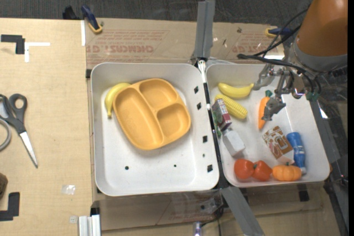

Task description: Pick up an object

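Carrot (263, 110), small, smooth orange taper, lies in the right bin (316, 119) near its back. Gripper (272, 108) hangs directly over it, metal fingers just right of the carrot; whether they are spread or closed cannot be made out. Nearby: a curved yellow banana (235, 89), knobbly corn cob (233, 108), glossy tomato (244, 169), blue bottle (296, 149). Left bin (110, 174) holds a sectioned yellow plate (152, 113).

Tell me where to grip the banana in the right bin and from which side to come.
Grip the banana across its thick middle, coming straight down from above. It lies flat, running left to right, with bare bin floor above and below in the picture, so the fingers could probably straddle its narrow width. The corn cob sits close beneath its left end; avoid that end.
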Action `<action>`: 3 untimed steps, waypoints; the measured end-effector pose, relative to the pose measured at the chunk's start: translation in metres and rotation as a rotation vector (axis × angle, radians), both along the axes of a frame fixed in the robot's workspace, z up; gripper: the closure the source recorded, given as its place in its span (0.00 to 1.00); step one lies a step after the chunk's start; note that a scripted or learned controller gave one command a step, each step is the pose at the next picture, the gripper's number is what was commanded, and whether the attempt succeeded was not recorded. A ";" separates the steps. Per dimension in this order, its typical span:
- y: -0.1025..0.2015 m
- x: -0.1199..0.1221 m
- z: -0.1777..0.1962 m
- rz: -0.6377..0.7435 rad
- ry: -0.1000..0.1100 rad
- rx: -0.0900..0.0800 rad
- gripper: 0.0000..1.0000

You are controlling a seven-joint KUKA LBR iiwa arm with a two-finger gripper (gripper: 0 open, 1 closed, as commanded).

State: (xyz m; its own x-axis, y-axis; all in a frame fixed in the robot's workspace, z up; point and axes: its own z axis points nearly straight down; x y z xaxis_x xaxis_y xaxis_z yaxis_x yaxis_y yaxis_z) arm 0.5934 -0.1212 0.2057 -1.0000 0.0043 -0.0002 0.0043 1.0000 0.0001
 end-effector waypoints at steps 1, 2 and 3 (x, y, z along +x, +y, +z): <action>-0.036 0.011 -0.114 -0.095 -0.003 0.000 0.00; -0.058 -0.084 -0.115 -0.038 -0.001 0.000 0.00; 0.002 -0.013 -0.115 -0.103 -0.001 0.001 0.00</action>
